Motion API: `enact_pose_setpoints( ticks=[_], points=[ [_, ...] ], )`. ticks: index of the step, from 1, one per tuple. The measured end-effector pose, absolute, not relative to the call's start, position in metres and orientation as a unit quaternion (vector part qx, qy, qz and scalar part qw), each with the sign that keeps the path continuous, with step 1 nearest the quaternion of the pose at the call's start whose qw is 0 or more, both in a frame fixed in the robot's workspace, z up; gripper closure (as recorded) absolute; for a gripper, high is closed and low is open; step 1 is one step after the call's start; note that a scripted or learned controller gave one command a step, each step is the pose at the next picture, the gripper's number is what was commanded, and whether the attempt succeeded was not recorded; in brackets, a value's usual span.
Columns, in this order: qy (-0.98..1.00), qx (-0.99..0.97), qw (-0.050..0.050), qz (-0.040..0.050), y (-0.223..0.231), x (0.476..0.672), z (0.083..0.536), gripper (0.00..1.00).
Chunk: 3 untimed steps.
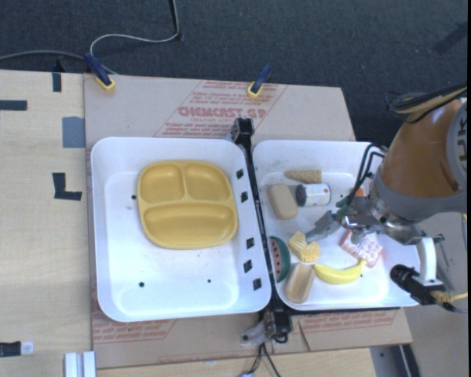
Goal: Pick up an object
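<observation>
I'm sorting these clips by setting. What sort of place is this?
Probably a robotics lab bench: two white bins clamped onto cardboard, toy food such as a banana, and a robot arm reaching in.

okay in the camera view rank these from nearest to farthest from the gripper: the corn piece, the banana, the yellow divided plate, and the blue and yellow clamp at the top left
From the gripper:
1. Corn piece, just below-left of it, right bin.
2. Banana, lower in the right bin.
3. Yellow plate, in the left bin.
4. Clamp, top left, on the cardboard's far edge.
</observation>
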<state>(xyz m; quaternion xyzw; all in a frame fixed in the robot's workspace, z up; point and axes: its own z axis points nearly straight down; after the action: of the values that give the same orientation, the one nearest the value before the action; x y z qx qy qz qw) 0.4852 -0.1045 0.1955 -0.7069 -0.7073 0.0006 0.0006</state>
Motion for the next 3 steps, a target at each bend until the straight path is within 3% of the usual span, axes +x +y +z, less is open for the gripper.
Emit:
enact_pose_setpoints(
  ticks=[1, 2, 3],
  points=[
    [-0.707, -0.707, 0.000, -0.0004, -0.129, 0.559, 0.090, 0.00],
    [-0.708, -0.706, -0.001, -0.0006, -0.094, 0.619, 0.086, 0.00],
    [-0.703, -0.710, 0.026, 0.0201, -0.097, 0.656, 0.080, 0.00]
  ],
)
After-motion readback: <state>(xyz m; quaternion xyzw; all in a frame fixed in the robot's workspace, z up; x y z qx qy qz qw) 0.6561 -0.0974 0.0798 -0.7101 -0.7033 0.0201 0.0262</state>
